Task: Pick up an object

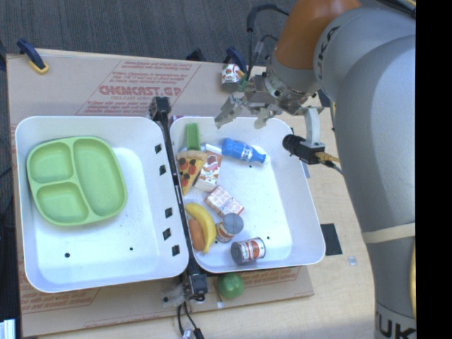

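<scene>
Gripper above the right bin's far rim

Fingers (pixel 227 111) of the gripper (pixel 244 115) stand spread, nothing between them, over the far edge of the right bin (pixel 300 210). Just below lies a blue bottle (pixel 243 150); nearer are a pizza slice (pixel 188 170), banana (pixel 200 226) and can (pixel 248 250). The left bin (pixel 42 260) bears a green tray (pixel 74 180).

**Colours I read around the right bin**

I see both bins (pixel 296 210) white. Left of it, a pale green divided plate (pixel 76 181). Inside it: blue bottle (pixel 244 151), yellow banana (pixel 200 224), red-labelled can (pixel 248 250). Just below it, a green ball (pixel 230 286). Beneath it, tan cardboard (pixel 141 83) with red print.
</scene>
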`<move>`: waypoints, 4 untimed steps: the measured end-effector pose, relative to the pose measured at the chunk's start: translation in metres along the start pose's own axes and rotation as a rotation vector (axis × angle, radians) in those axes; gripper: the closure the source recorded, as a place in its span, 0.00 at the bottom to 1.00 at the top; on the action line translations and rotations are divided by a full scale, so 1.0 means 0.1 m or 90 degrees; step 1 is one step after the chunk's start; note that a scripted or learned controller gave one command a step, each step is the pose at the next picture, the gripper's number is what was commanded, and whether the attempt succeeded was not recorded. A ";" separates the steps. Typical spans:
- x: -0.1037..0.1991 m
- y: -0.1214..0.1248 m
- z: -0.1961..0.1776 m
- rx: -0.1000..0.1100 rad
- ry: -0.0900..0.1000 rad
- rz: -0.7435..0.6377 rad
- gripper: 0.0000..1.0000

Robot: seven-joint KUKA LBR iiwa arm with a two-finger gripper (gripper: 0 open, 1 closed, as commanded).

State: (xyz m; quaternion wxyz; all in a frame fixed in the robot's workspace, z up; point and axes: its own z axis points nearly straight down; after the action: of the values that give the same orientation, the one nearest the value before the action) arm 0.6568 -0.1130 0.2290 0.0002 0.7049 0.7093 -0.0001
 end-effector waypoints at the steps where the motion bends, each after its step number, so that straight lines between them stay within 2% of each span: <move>1: 0.00 0.00 0.00 0.000 0.000 0.000 0.00; 4: 0.00 0.00 0.00 0.000 0.000 0.000 0.00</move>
State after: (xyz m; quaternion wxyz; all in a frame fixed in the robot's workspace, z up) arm 0.6568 -0.1130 0.2290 0.0002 0.7049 0.7093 -0.0002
